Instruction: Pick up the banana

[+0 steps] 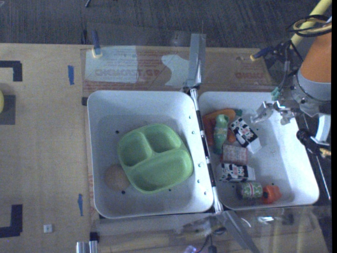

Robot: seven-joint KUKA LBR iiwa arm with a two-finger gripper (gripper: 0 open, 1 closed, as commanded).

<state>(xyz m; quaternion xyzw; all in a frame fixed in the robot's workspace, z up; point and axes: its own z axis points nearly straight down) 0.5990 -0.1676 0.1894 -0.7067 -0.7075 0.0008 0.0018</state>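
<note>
KUKA arm's gripper (274, 111) hangs at upper right of frame, over the right bin (287, 157); jaws' opening can't be told, nothing visibly held. No banana can be made out w/ certainty among clutter at bin's left. Green tray (154, 157) sits in left bin (105, 115). Pick not yet begun.

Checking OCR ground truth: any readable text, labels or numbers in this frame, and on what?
Cardboard sheet behind the bins: large reddish print under clear film, too blurred to read.
Cardboard behind the right bin: reddish print, too blurred to read.
Black-and-white cartons in the right bin: patterned, no legible text.
Small can: label too small to read.
Nothing legible.
</note>
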